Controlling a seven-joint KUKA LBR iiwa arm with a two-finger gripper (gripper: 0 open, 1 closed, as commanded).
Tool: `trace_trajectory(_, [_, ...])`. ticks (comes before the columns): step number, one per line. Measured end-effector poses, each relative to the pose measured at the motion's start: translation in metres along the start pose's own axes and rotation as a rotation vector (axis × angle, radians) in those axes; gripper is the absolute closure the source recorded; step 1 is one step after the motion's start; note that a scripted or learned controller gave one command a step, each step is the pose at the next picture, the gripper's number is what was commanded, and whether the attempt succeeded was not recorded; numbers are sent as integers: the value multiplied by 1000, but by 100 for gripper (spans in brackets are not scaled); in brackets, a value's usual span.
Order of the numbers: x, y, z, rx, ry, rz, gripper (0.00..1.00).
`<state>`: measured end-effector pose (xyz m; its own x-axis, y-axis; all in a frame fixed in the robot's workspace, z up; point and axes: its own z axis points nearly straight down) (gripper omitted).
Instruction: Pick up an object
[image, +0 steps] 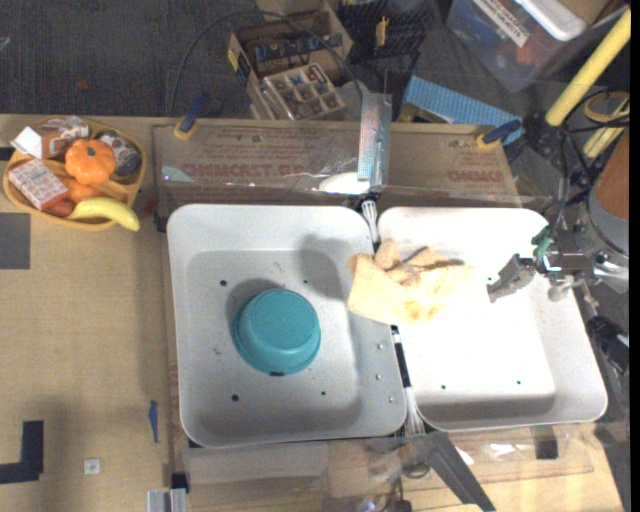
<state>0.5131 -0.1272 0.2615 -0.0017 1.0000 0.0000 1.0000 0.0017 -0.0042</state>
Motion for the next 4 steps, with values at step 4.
trace_trajectory(4, [35,150,172,-13,-3,-246,0])
